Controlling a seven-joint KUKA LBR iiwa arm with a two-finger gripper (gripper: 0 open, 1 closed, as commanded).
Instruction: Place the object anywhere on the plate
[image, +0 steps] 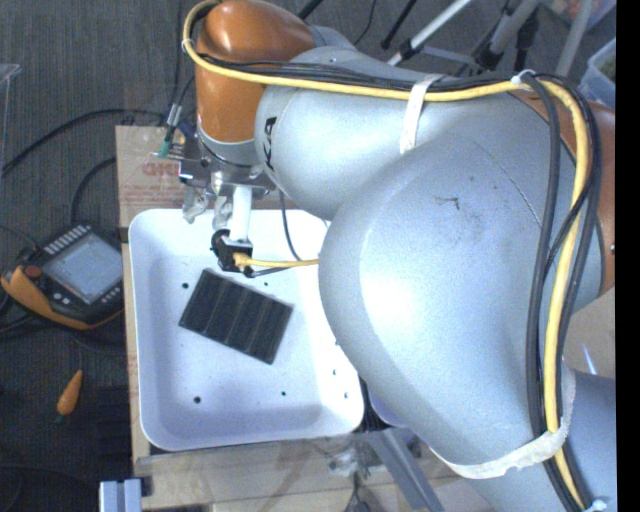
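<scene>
Big grey arm (450, 300) hogging the right. Gripper (215, 205) spread or pinching something? No telling. Might let go at the far edge of the white bin (160, 400), missing the dark ribbed slab (237, 315).

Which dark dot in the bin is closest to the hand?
The dot just left of the slab, by its upper corner; the others sit along the near edge of the bin, farther from the hand.

I record: the arm (450, 260) hides the right side of the white bin (160, 400). The gripper (215, 212) is too small to read; state undetermined.
</scene>
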